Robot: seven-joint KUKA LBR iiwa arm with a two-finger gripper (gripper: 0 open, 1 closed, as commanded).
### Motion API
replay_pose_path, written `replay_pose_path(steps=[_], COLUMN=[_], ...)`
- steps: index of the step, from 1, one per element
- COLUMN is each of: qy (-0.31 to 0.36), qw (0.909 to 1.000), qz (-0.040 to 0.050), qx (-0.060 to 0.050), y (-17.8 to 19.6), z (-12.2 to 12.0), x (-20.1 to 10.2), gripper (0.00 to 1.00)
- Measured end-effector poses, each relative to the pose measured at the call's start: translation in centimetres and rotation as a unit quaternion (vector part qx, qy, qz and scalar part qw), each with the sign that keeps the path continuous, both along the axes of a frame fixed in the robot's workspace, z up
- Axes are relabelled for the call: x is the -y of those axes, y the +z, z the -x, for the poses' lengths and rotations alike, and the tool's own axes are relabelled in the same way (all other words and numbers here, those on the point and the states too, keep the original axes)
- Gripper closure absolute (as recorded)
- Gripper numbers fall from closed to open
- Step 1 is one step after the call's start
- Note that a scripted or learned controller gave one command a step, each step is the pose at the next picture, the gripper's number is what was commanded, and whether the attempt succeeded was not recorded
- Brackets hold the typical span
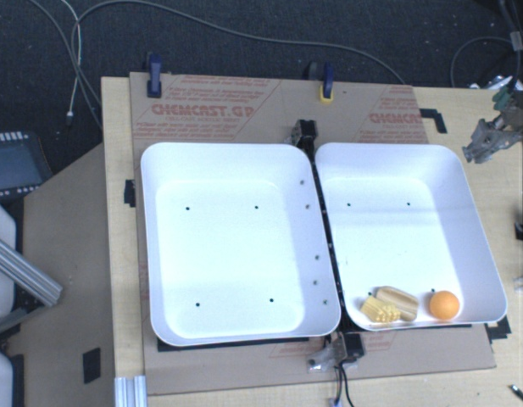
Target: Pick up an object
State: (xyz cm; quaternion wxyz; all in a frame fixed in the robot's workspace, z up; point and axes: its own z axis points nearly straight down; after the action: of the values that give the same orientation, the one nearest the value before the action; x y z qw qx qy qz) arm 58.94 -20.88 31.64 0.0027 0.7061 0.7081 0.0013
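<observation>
The right bin (414,185) holds three small objects along its near edge. An orange ball (444,304) lies near the front right corner. To its left, a yellow corn-like piece (380,311) rests against a tan oblong roll (397,298). My gripper (492,136) hangs at the view's right edge, beyond the far right corner of the right bin and well away from all three objects. Nothing shows in its grasp.
The left bin (236,244) sits beside the right one on a brown board (244,108). Blue and yellow clamps (154,70) pin the board's far edge. Cables run across the dark floor behind the bench.
</observation>
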Motion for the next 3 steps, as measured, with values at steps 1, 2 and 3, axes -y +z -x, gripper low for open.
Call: replay_pose_path(steps=[1, 2, 3], qy=[0.0, 0.03, 0.03], qw=[1.0, 0.9996, 0.9996], qz=[-0.0008, -0.0006, -0.0003], qx=[-0.001, -0.002, -0.001], y=[5.0, 7.5, 8.5], z=[1.8, 1.6, 1.6], x=[-3.8, -3.8, -3.8], gripper=[1.0, 1.0, 1.0])
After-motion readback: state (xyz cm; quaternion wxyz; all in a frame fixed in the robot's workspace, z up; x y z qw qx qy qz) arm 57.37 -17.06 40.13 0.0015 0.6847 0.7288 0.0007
